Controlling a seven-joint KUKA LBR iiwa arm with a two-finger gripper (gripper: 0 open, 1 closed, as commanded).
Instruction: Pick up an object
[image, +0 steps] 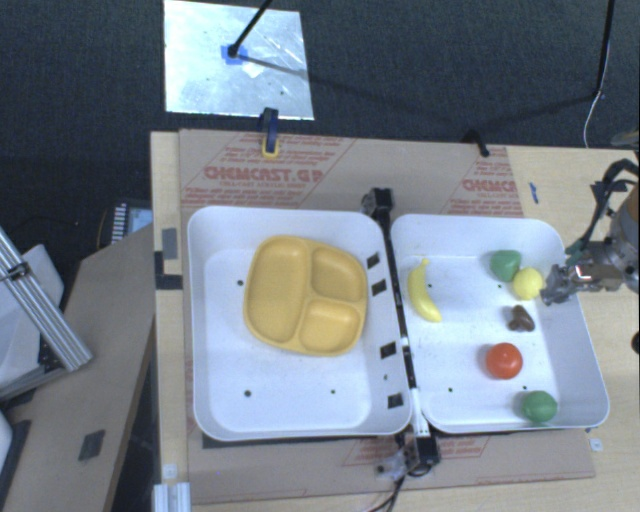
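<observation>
The right bin (470, 232) holds a yellow banana (423, 293), a green round fruit (505, 264), a yellow lemon (527, 282), a small brown piece (520, 319), a red tomato (503, 360) and a green lime (538, 405). My gripper (562, 283) hangs at the bin's right rim, just right of the lemon, with the arm reaching in from the right edge. I see nothing held between its fingers.
The left bin (215, 300) holds a yellow divided plate (303, 294). A black hinge strip (395, 320) runs between the bins. Cables hang at the arm's wrist (610, 200). Cardboard (340, 165) lies under both bins.
</observation>
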